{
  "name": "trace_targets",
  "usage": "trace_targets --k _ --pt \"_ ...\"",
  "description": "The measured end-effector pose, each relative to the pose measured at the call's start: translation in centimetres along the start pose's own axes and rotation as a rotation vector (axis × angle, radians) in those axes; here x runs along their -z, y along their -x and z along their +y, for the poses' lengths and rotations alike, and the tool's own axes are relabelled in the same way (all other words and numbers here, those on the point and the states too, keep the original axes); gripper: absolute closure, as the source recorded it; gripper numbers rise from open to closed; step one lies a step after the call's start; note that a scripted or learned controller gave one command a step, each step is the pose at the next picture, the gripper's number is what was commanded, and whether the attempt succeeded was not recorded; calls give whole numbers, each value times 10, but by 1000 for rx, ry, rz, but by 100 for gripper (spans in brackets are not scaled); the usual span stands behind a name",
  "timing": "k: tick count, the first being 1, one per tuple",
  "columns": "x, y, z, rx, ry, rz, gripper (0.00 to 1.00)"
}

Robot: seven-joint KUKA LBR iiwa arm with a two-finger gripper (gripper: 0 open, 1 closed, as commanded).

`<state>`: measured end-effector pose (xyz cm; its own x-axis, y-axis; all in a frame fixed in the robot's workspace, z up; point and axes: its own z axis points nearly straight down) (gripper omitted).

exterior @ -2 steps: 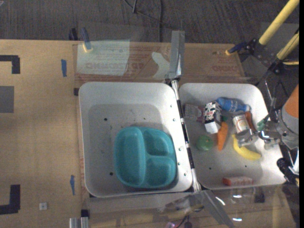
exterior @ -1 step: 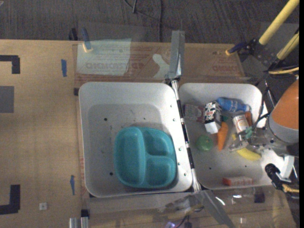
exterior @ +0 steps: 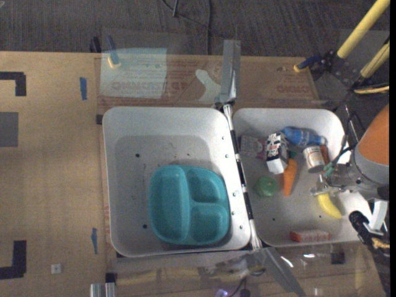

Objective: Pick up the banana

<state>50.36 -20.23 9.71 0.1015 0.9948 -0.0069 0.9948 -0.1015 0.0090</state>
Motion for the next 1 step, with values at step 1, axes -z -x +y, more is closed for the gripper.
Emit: trace_targets --k 1 --pt "118 -2 33 -110 -10 5 100"
